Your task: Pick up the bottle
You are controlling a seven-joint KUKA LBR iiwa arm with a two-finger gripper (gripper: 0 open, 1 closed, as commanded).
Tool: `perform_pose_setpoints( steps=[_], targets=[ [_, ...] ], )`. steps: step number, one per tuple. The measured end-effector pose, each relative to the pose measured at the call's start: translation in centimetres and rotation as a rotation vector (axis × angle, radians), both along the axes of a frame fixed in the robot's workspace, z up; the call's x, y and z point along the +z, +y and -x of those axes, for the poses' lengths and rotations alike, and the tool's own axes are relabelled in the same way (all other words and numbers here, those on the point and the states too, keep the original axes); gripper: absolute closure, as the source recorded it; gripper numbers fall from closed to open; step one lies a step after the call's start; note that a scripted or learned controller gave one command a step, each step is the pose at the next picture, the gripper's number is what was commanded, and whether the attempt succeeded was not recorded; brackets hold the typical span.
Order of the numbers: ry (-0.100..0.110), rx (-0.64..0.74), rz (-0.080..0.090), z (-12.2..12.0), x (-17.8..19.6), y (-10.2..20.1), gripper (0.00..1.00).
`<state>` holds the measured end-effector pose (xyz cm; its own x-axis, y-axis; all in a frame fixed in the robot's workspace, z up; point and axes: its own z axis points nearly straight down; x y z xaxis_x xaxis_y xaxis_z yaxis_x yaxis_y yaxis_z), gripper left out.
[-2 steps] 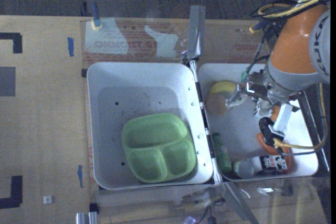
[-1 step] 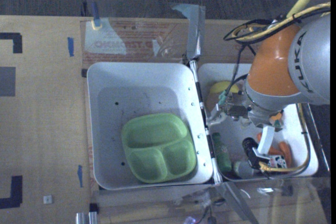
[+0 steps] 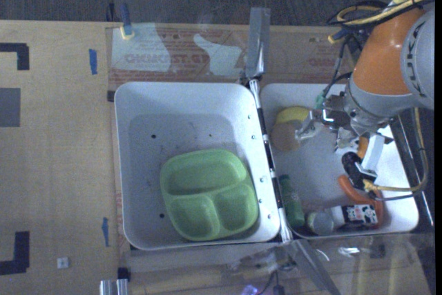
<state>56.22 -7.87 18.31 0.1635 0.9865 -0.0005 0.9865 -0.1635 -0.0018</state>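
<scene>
In the camera view, the grey arm with the orange band reaches in over the right-hand shallow white plastic bin (image 3: 407, 214), and its two-finger gripper (image 3: 343, 137) hangs above the bin's far half; whether its fingers are apart or together I cannot tell, since the wrist body hides them. The task's thing, a slim green plastic bottle (image 3: 291, 200), lies on its side well short of the gripper, toward the bin's near-left corner, pressed along the wall shared with the other bin, probably because it rolled there. Just beside the gripper on its left sit a rounded yellow fruit-like object (image 3: 293, 115) and a dull tan ball (image 3: 284, 137), touching each other. Below the gripper lie a curved orange piece (image 3: 351, 188) and a small printed box (image 3: 360, 215). Far to the gripper's left, the left-hand white bin (image 3: 138, 107) holds a matte green three-compartment plastic tray (image 3: 209, 193), smooth and round-cornered.
</scene>
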Motion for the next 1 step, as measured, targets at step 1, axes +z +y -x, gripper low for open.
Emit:
perform_pose_setpoints(
  steps=[1],
  targets=[
    [0.004, -0.035, -0.001, 7.27, -0.06, 6.73, 0.0]
  ],
)
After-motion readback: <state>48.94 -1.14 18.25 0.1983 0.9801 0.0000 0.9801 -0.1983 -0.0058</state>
